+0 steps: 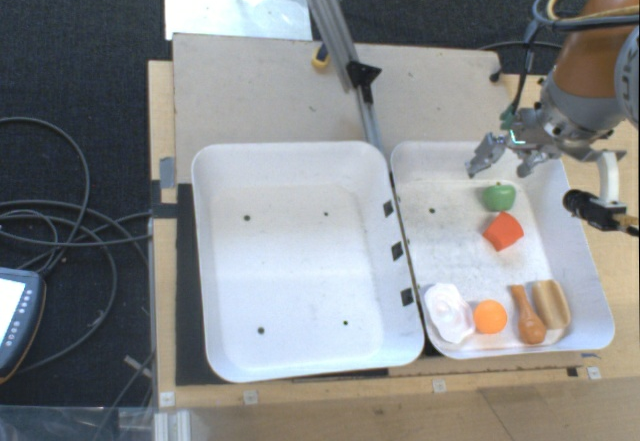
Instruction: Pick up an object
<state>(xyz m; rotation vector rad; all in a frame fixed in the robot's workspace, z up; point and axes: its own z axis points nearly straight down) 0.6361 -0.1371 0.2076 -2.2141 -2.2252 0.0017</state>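
Your gripper (508, 157) hangs open and wide, holding nothing, just above the far side of the green apple (499, 195) in the right bin (590, 274). Make that apple your target: bring the fingers down either side of it and close only once they straddle it. The red block (503, 230) lies just beside the apple on its near side, so keep the fingers clear of it.
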